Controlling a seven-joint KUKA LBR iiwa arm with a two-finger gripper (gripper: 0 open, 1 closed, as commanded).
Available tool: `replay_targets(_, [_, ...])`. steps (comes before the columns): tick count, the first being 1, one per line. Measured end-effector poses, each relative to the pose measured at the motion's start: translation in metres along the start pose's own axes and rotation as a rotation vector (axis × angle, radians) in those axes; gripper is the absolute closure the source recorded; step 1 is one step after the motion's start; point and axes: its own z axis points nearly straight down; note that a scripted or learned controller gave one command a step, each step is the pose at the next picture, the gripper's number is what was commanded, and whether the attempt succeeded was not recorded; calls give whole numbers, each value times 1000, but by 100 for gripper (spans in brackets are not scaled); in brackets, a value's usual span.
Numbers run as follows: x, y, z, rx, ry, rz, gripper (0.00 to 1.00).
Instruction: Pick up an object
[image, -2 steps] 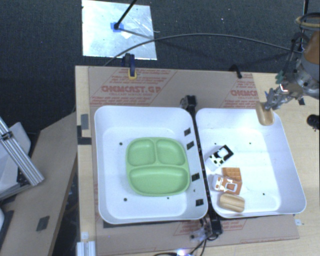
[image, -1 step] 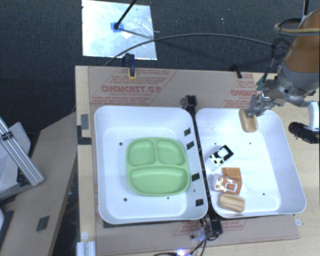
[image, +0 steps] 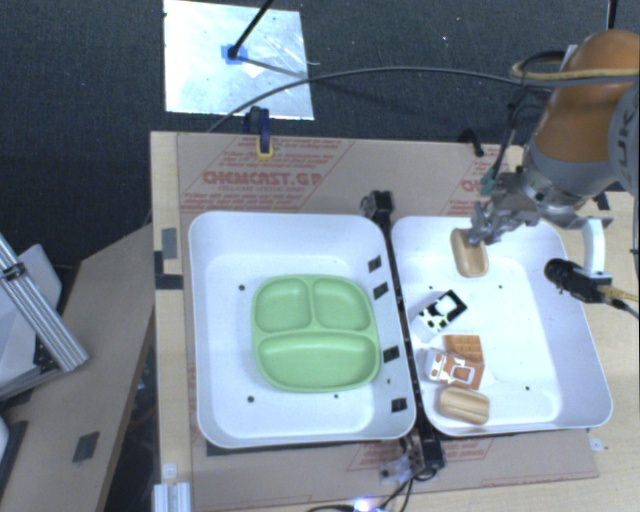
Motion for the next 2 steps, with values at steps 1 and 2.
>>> replay_targets(1, [54, -16, 14, 1, 1, -1, 100])
replay_targets(2, [109, -35, 24, 2, 1, -1, 100])
